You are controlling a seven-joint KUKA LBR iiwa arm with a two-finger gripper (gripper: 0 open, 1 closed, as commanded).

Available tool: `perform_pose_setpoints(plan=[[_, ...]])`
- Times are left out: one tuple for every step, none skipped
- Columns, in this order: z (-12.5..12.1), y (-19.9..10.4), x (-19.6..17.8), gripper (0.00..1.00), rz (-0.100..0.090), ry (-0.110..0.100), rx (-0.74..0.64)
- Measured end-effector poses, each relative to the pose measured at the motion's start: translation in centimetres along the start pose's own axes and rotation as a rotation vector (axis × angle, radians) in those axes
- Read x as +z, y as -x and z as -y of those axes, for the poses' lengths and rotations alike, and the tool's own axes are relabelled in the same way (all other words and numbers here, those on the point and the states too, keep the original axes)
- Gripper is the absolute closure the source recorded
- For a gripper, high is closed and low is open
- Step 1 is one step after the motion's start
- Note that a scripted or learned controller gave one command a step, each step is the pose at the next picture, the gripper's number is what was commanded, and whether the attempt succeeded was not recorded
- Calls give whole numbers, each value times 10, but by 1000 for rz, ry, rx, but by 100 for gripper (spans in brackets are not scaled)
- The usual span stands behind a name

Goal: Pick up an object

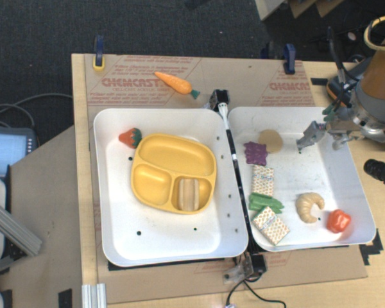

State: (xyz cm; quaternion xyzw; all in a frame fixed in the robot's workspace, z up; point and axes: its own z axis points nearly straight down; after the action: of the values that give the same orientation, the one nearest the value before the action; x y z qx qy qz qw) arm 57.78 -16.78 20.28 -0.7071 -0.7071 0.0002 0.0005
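The gripper [322, 137] hangs over the far right part of the right bin [353, 172], its fingers spread apart with nothing between them. No object is set as the target. Nearest to it, to its left, lies a tan cookie [270, 140], with a purple piece [256, 152] just beside that. Nearer the camera lie a croissant [309, 206] and a red pepper [338, 221], well apart from the gripper, and green beans [265, 203] between two patterned packets [264, 180]. The left bin [115, 236] holds a yellow tray [173, 171] and a strawberry [130, 137]. A carrot [174, 83] lies on the board beyond.
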Motion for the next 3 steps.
perform_pose_setpoints(plan=[[-44, -64, 124, 0, -3, -2, -6], [-45, -60, 106, 100, 0, 6, -1], [-44, -60, 107, 0, 0, 5, 0]])
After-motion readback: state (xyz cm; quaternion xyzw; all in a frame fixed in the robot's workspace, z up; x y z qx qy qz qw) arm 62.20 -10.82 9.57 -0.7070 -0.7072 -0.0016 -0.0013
